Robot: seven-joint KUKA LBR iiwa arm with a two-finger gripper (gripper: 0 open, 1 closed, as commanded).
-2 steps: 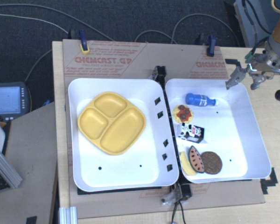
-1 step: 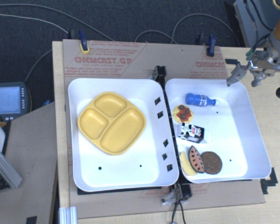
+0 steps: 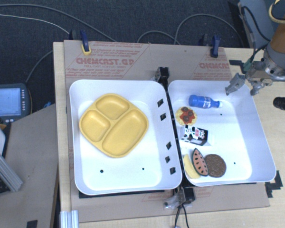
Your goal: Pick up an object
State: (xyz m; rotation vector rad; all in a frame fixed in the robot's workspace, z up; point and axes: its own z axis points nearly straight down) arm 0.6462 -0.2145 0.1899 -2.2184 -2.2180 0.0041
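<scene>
At the upper right of the frame the pincer (image 3: 242,85) hangs over the top right rim of the right bin (image 3: 256,141), its two fingers spread apart with nothing between them. Left of it and a little lower, a blue bottle (image 3: 203,101) lies on its side in the upper part of that bin, cap pointing right. Below the bottle, along the bin's left side, sit a small round pizza toy (image 3: 186,115), a black-and-white carton (image 3: 194,135), a watermelon slice (image 3: 198,162) and a brown cookie (image 3: 215,165) touching the slice. The left bin (image 3: 85,175) holds a yellow divided plate (image 3: 113,124). Both bins rest on the counter (image 3: 109,56).
</scene>
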